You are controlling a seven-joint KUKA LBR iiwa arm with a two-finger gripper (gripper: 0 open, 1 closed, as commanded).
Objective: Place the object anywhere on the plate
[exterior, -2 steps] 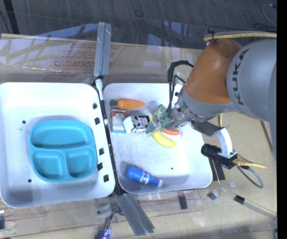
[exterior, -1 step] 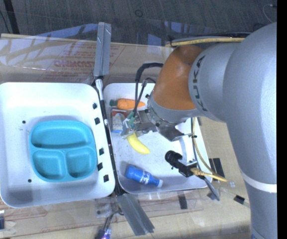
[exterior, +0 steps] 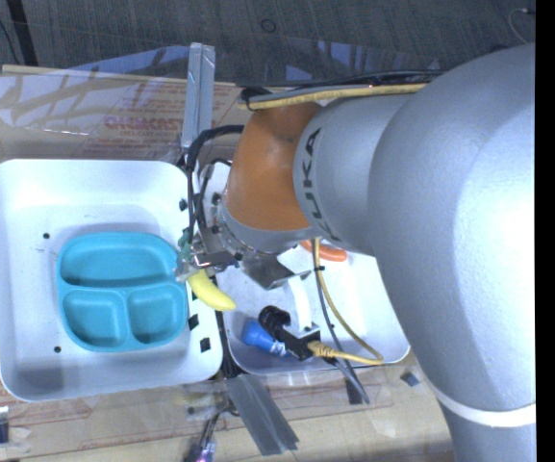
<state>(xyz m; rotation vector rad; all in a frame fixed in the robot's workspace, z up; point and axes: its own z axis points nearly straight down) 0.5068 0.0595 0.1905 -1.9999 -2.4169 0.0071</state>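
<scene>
A small yellow banana (exterior: 214, 295) hangs over the wall between the two bins, just right of the plate. Its upper left end sits between the fingertips of my gripper (exterior: 190, 269), which is shut on it. The blue plate (exterior: 121, 290) has three compartments and lies in the left bin (exterior: 27, 219) with nothing on it. The banana's end is close to the plate's right rim but is not over it. The big grey and orange arm hides most of the right bin.
The right bin (exterior: 385, 327) holds an orange thing (exterior: 331, 252), partly under the arm, and a small blue thing (exterior: 256, 338) near its front left corner. White floor runs round the plate in the left bin.
</scene>
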